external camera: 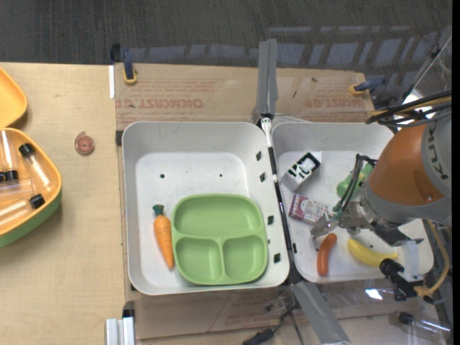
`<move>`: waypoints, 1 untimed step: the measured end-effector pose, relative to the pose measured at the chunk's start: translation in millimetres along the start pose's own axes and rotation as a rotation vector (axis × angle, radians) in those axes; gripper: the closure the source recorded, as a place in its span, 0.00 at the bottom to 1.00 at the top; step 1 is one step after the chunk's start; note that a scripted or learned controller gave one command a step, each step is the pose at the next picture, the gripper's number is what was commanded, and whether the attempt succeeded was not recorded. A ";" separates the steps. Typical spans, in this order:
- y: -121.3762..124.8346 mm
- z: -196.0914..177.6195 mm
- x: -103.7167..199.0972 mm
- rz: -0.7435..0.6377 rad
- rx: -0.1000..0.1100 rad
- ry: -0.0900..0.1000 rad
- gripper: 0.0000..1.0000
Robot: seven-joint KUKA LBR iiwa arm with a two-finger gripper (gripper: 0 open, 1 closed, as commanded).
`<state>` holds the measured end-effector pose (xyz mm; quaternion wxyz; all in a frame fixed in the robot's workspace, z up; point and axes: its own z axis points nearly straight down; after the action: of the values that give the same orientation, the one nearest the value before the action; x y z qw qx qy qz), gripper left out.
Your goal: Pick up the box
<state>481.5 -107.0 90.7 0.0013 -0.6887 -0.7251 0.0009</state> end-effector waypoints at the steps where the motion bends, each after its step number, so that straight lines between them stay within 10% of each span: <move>1: 59.2 -0.7 7.7 -0.148 -0.002 -0.001 0.00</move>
<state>540.2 -96.3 91.3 0.0002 -0.6332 -0.7740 0.0006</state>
